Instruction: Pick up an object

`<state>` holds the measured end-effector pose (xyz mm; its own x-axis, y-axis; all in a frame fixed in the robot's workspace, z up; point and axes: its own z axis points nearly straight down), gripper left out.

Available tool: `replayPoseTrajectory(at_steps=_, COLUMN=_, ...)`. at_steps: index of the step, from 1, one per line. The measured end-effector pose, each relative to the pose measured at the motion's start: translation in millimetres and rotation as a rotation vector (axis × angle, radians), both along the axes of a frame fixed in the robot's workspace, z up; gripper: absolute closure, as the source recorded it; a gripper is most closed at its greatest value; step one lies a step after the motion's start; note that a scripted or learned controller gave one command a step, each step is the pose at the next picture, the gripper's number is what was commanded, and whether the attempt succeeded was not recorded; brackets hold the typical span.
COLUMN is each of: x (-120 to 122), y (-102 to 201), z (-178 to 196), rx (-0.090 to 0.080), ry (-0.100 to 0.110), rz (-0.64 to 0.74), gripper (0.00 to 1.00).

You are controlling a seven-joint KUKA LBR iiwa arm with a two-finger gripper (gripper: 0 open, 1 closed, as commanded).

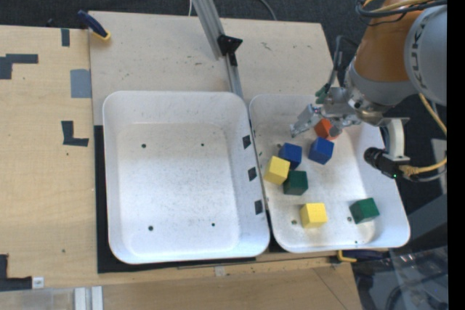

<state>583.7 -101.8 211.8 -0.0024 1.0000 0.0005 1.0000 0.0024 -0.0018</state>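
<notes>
My gripper (320, 127) hangs over the back part of the right bin (385, 229), and its grey fingers are spread open. A small orange-red block (323, 128) shows between them, closer to the right finger, with a gap on its left side. Just in front of it lies a blue block (321, 150). Further left sit another blue block (290, 153), a yellow block (277, 170) and a dark green block (295, 183), packed close together. A second yellow block (314, 215) and a green block (364, 210) lie near the bin's front.
The left bin (116, 156) stands beside the right one, with their rims meeting at the middle. A slanted metal post (207, 3) comes down to the bins' back edge. Cables and a black fitting (385, 160) hang off the arm at the right bin's right rim.
</notes>
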Motion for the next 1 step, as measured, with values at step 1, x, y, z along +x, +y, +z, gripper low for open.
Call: replayPoseTrajectory(at_steps=1, x=0.0, y=-0.2, z=0.0, rx=0.0, ry=0.0, rz=0.0, gripper=0.0)
